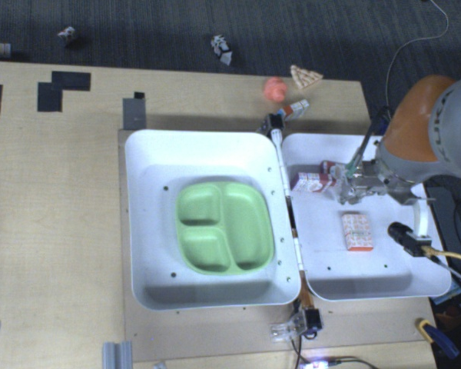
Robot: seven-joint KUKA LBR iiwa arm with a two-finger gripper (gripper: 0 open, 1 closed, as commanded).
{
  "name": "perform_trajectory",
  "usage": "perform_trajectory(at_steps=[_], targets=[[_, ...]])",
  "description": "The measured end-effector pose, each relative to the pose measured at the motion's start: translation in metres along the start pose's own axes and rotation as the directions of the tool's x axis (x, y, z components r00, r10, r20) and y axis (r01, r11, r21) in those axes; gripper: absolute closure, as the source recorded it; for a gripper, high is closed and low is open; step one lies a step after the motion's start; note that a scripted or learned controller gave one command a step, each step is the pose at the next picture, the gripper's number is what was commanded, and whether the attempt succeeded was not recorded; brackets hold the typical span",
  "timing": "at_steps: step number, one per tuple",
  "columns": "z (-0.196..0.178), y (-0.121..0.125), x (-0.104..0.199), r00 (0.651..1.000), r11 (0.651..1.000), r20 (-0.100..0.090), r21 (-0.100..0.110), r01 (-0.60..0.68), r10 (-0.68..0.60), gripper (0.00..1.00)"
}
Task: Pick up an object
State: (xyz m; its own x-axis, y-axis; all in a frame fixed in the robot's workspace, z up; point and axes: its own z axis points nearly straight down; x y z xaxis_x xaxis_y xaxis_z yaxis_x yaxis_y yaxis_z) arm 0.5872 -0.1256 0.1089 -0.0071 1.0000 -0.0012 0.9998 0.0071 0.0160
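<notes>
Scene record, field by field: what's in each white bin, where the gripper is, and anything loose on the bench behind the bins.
left white bin: light green plastic plate with three compartments, lying flat in the middle
right white bin: crumpled red-and-white packet near the far left corner; pinkish patterned rectangular box near the middle
gripper: over the right bin, just right of the packet and on the far side of the box; cannot tell whether it holds anything
bench behind bins: pink ball; tan wedge-shaped piece beside it
</notes>
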Motion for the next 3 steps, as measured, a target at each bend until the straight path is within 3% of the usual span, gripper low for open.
perform_trajectory(at_steps=[1, 2, 3], targets=[[0.000, 0.000, 0.000, 1.000, 1.000, 0.000, 0.000, 0.000, 0.000, 0.00], [0.021, -0.043, 0.011, 1.000, 1.000, 0.000, 0.008, -0.006, 0.006, 0.00], [0.010, -0.041, 0.012, 1.000, 1.000, 0.001, 0.002, -0.005, 0.005, 1.00]])
